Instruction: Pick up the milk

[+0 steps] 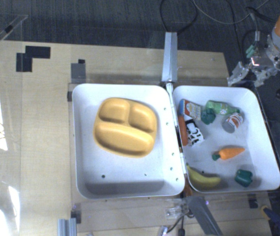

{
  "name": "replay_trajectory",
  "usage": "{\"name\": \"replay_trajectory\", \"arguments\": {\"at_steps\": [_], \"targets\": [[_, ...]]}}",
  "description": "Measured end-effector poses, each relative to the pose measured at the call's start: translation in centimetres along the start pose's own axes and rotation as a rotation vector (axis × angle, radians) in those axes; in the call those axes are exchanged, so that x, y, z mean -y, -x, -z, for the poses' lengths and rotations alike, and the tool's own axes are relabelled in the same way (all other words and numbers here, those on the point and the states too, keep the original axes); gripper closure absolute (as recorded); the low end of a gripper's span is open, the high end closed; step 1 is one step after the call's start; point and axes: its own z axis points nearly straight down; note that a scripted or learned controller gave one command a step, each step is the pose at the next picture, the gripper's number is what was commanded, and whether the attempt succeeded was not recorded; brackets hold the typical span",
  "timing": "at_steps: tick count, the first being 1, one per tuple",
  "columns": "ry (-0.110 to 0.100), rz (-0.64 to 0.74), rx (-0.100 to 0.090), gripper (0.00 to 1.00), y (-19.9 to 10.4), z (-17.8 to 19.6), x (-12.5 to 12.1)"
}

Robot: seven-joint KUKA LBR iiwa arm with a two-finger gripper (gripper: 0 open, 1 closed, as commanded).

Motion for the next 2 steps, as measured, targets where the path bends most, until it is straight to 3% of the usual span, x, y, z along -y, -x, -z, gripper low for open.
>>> {"name": "replay_trajectory", "arguments": {"at_steps": [1, 2], "targets": [[0.001, -0.202, 0.0, 0.0, -5.3, -13.5, 3.1], [0.006, -0.069, 0.0, 0.0, -6.4, -15.1, 7.1]]}}
